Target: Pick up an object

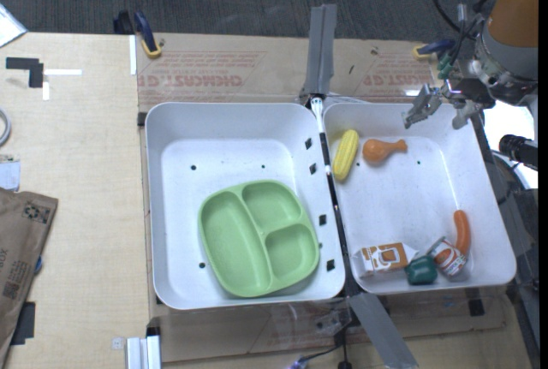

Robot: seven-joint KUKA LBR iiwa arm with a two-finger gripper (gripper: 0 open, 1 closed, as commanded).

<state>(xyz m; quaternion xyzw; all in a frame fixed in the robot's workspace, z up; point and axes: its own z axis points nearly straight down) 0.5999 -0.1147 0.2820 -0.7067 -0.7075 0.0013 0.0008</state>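
Note:
In the right bin [479, 187], a yellow corn cob [345, 153] and an orange drumstick toy [382, 149] lie near the back left. An orange hot dog [462, 230], a small can [447, 257], a green pepper [420, 271] and a white-and-orange carton [383, 259] sit along the front right. My gripper [442, 111] hangs above the bin's back right corner, open, with nothing between its fingers. It is well right of the drumstick.
The left bin [171, 153] holds a green divided plate [258, 236]. A grey metal divider [320, 59] rises between the bins at the back. Cardboard and a clamp [147, 38] lie beyond the bins. The arm's cables [454, 12] hang at the top right.

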